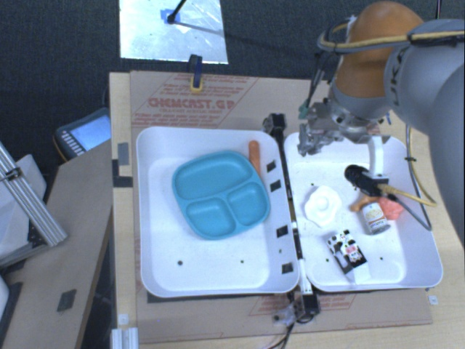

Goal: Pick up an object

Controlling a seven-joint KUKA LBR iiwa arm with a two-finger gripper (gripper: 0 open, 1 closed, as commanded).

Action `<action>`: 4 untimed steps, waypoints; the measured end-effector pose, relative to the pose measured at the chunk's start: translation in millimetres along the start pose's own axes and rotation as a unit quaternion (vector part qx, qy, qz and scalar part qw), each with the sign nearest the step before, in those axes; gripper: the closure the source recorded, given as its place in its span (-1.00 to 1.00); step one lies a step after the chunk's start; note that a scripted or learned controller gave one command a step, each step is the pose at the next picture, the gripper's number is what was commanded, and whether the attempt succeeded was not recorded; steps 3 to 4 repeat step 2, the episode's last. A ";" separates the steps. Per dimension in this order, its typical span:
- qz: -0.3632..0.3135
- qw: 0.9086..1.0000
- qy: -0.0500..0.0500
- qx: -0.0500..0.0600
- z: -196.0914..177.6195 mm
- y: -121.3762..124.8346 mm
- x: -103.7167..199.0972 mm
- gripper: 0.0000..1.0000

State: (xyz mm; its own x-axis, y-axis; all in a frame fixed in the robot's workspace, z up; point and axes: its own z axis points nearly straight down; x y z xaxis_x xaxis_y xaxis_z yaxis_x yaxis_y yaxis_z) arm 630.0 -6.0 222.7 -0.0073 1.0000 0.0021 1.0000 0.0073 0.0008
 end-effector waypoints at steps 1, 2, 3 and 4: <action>0.001 1.000 -0.001 -0.001 -2.8 15.2 45.5 1.00; -0.001 1.000 0.000 -0.001 -0.7 16.4 110.0 1.00; -0.001 1.000 0.000 -0.001 -0.7 16.4 110.0 1.00; -0.001 1.000 0.000 -0.001 -0.7 16.4 110.0 1.00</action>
